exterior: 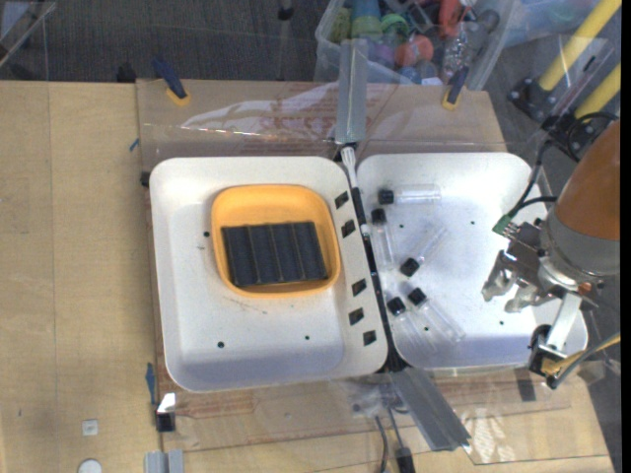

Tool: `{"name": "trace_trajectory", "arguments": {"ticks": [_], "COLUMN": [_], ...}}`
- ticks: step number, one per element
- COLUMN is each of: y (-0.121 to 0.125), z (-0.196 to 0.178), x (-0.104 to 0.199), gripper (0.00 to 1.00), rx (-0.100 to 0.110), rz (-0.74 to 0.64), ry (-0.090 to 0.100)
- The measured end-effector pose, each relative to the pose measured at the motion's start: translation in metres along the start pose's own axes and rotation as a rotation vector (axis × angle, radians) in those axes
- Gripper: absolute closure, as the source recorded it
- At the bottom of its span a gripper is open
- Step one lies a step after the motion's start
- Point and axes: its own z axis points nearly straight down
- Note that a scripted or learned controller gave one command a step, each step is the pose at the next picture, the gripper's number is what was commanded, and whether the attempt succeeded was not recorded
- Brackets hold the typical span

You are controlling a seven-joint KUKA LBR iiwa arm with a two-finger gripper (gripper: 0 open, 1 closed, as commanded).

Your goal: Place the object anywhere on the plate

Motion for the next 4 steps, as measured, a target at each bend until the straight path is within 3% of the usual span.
{"name": "trace_trajectory", "arguments": {"ticks": [1, 2, 3, 4], "y": [0.055, 0.111, 0.143, 0.189], "z": [0.009, 0.011, -0.014, 0.009], "x": [0.014, 0.009, 0.024, 0.056], "gripper": [1.00, 1.00, 1.00, 1.00], "rx": [-0.003, -0.004, -0.007, -0.006], "rz": [-0.080, -0.271, -0.456, -0.526], "ry": [-0.002, -0.003, -0.003, -0.003]}}
